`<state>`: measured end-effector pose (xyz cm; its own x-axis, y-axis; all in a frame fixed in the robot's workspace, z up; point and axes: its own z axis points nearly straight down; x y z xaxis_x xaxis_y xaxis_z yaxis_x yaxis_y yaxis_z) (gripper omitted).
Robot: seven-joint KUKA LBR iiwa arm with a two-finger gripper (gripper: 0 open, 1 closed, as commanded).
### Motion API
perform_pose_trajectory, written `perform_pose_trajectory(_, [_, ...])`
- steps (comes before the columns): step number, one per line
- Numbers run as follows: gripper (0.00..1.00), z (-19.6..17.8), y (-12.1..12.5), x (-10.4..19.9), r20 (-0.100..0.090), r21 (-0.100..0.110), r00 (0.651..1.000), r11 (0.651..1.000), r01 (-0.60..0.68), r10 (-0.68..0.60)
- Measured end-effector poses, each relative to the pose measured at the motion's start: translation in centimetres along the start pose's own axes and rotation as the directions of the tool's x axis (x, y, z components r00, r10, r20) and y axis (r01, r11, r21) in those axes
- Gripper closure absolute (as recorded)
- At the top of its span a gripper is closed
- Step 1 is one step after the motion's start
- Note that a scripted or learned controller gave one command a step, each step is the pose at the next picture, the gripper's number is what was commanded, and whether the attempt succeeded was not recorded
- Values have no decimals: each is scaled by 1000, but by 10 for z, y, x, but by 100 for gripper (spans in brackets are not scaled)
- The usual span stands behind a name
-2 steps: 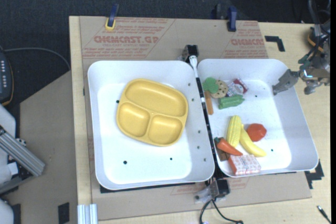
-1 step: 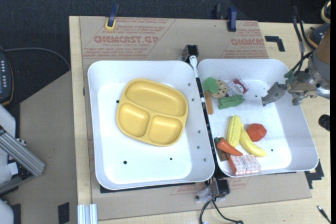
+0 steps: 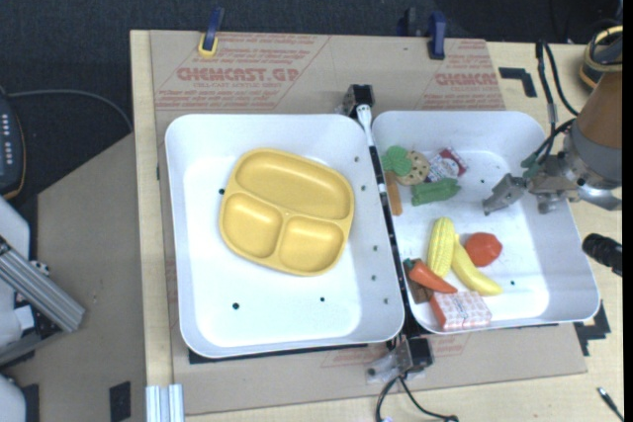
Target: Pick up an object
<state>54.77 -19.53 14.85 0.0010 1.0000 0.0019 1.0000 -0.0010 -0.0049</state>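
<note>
Hovering over the right bin [image 3: 554, 296], my gripper [image 3: 514, 193] sits toward three o'clock of that bin, reaching in from the right; whether it is spread or pressed together I cannot tell, and I see nothing held in it. Toys lie to the nine o'clock side of it; a green toy [image 3: 435, 192] is nearest, at about nine o'clock, with a cookie-like piece [image 3: 415, 168] and a red-and-white wrapper [image 3: 452, 160] just beyond it toward ten o'clock. A red tomato [image 3: 483, 248] lies at about seven o'clock from me, touching a banana [image 3: 476, 274]; a yellow corn cob [image 3: 441, 244] stands just beside them; a carrot [image 3: 429, 278] and a pink-and-white box [image 3: 462, 310] lie further toward seven o'clock, near the bin's lower edge. Well apart, at nine o'clock, the left bin [image 3: 198, 212] holds a yellow divided plate [image 3: 287, 211].
</note>
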Motion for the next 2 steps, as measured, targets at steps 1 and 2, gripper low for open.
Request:
perform_pose_trajectory(1, [0, 47, -7, 5, -1, 0, 1000, 1000, 1, -1])
perform_pose_trajectory(2, [0, 64, -7, 6, 1, -2, 1000, 1000, 2, -2])
